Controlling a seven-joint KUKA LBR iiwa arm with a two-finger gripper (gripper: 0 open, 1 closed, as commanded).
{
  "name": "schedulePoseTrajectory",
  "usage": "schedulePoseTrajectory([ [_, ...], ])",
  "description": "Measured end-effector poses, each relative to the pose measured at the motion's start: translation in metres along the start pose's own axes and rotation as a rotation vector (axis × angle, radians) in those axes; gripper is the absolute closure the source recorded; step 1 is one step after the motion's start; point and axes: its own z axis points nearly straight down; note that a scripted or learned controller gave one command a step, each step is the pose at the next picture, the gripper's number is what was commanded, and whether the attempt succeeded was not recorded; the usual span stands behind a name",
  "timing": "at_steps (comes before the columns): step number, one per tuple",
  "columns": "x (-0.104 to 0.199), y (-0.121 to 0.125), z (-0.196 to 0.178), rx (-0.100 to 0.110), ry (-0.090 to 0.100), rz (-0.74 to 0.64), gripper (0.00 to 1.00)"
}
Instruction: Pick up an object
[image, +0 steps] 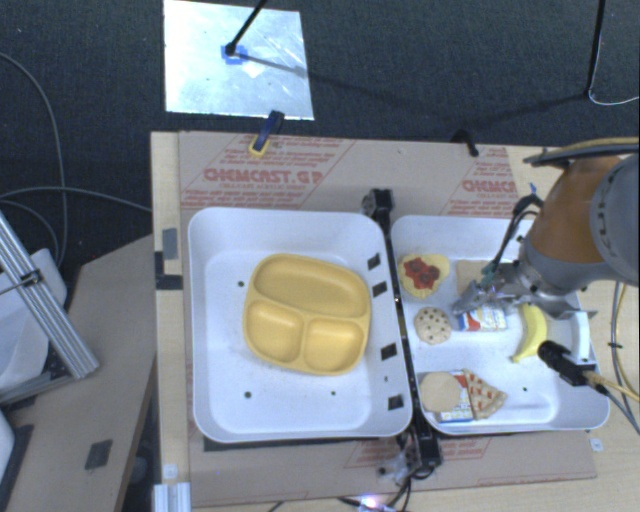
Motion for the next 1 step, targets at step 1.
schedulePoseTrajectory([
  [1, 0.0972, 0.0548, -0.0957, -0.01, 0.002, -0.014, 1.0],
])
